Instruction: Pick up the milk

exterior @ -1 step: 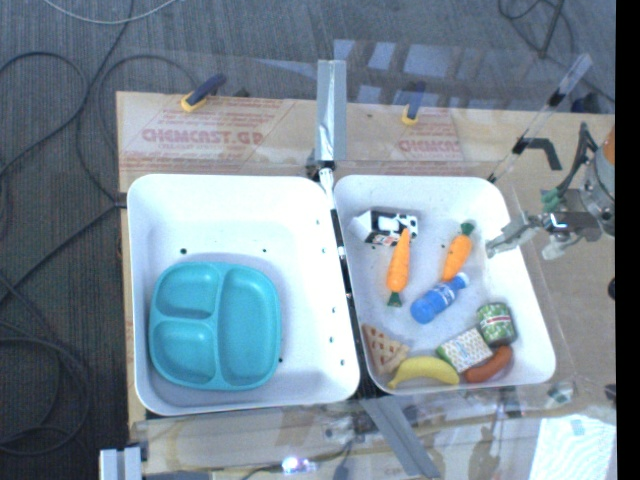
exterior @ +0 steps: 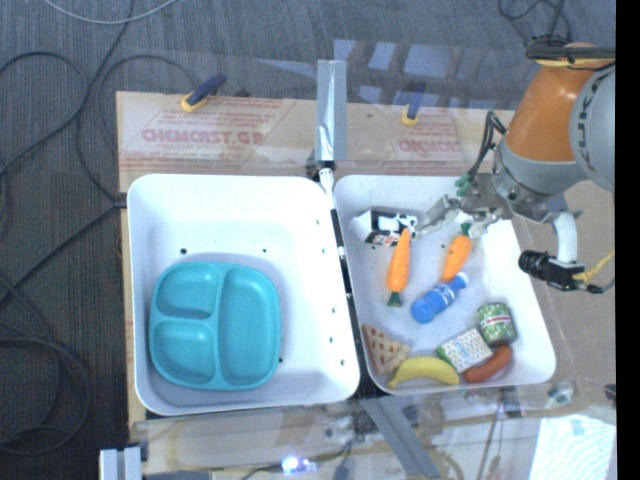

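One milk (exterior: 385, 225) carton, partly hidden by carrot (exterior: 399, 261) | claw (exterior: 462, 215) fingers possibly open

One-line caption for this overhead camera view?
Gripper above right bin, near milk carton and carrots; teal plate sits left.

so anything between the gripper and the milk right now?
Nothing visible. The gripper sits over the right bin's far end, and the milk lies just toward the divider from it, on bare bin floor. Nearest clutter is the left carrot, whose top end touches or overlaps the milk's edge and could get nudged.
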Robot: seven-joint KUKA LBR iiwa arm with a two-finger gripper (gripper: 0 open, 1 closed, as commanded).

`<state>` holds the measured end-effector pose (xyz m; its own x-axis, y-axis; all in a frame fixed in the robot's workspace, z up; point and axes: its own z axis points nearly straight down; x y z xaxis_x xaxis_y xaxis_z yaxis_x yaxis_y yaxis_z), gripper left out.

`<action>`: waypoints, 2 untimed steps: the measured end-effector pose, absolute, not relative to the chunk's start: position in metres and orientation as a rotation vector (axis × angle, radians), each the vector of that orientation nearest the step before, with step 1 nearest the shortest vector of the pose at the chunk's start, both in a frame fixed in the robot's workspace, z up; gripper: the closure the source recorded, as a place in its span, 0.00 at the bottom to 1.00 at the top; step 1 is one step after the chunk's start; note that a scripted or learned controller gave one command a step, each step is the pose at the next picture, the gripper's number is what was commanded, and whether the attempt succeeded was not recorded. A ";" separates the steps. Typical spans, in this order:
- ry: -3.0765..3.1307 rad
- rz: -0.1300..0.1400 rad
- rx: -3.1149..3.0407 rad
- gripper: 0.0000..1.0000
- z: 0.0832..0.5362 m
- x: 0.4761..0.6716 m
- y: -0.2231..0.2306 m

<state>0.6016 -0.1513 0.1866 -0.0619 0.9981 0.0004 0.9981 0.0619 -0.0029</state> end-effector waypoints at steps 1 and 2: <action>-2.053 0.004 -2.376 0.00 0.142 0.647 -0.096; -1.886 0.006 -2.514 0.00 0.244 0.632 -0.103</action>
<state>0.6317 -0.1026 0.2441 0.2798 0.9601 -0.0043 0.9601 -0.2798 -0.0011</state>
